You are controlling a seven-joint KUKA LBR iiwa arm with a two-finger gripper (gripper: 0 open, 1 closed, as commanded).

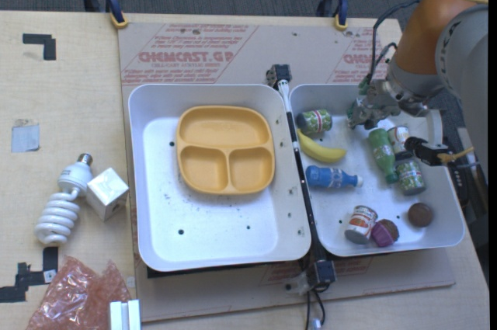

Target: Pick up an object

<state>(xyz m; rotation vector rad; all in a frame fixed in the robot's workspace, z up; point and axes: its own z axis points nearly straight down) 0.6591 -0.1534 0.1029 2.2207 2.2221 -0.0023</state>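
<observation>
My gripper [363,116] hangs low over the back part of the right bin [443,239], beside the top of a green bottle [381,154]. Nothing can be seen held in it. Left of it lie a small green can [314,121], a banana [320,150] and a blue bottle [330,178]. A green jar with a dark cap [409,173] lies to the right of the green bottle. Near the bin's front stand a small red-and-white can [360,224], a purple item [384,232] and a brown ball [420,214].
The left bin [155,235] holds a yellow divided tray [226,147]. On the bench to the left lie a spiral light bulb [60,204], a white cube [107,191] and a pink crinkled bag [74,297]. The arm's body [439,33] covers the right bin's back right corner.
</observation>
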